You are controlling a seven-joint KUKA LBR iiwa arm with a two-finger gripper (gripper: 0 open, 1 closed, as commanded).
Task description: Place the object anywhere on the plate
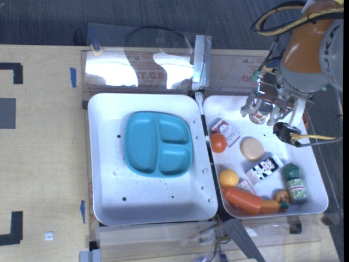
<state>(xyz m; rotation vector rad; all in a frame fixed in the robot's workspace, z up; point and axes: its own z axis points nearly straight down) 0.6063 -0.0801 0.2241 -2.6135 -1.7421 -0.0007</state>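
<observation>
The tool [268,112] is hanging over the back of the right bin [319,192], near its far wall. Something small with a reddish patch is showing between its fingers, so it is probably grasping an object [262,115], though the blur is keeping me from telling what it is or how firmly it is sitting. If it is a held thing, it is small, and likely light and stiff like the other play food here.

The plate [158,143], a blue one with three compartments, is lying in the middle of the left bin [103,201], well apart from the tool, with the wall between the bins in the way.

In the right bin a carrot [245,200] is lying along the near wall, touching a lemon [229,177]. A tomato [218,142] is sitting just beside the dividing wall, next to a packet [226,131]. A bun [252,148], a carton [265,168] and a jar [294,184] are lying further right.

These pieces are looking smooth and hard, so rounded ones could be slipping from a two-finger pinch. I would be taking hold across the narrowest middle. The carton and packet may be giving a little under squeeze, so their flat faces are the safer places.
</observation>
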